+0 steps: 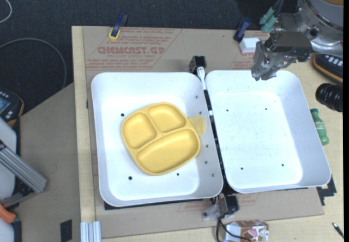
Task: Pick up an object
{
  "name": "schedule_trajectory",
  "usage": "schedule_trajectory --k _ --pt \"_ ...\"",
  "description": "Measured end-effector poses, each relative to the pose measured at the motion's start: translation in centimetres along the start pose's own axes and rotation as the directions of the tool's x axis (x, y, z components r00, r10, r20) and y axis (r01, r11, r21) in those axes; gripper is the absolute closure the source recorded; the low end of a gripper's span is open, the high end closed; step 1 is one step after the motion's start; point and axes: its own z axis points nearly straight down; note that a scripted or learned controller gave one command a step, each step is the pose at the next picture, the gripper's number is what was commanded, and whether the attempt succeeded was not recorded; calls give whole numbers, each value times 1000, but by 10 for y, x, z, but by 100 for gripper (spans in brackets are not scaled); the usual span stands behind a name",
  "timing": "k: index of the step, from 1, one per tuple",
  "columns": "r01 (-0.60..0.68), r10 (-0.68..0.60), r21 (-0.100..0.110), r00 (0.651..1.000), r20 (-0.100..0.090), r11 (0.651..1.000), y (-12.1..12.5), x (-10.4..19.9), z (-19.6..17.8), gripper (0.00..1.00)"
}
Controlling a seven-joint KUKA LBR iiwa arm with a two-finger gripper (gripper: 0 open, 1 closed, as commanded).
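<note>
Yellow plastic three-compartment plate (160, 137) lies flat in the left shallow white bin (106, 121), toward its middle. Farther right, the grey two-finger gripper (265, 73) hangs over the far rim of the right white bin (297, 143), holding nothing.

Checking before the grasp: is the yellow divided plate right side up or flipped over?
Right side up: the yellow divided plate lies flat in the left bin, its three hollow compartments facing up.

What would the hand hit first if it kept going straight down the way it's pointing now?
Probably the white floor of the right bin near its far edge: the hand hangs there, pointing down, with nothing under it. Depth is unclear, so it might catch the bin's far rim instead.
</note>
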Motion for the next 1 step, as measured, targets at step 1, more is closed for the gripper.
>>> schedule_trajectory --k 1 --pt "-1 1 16 1000 2 1000 -2 19 92 100"
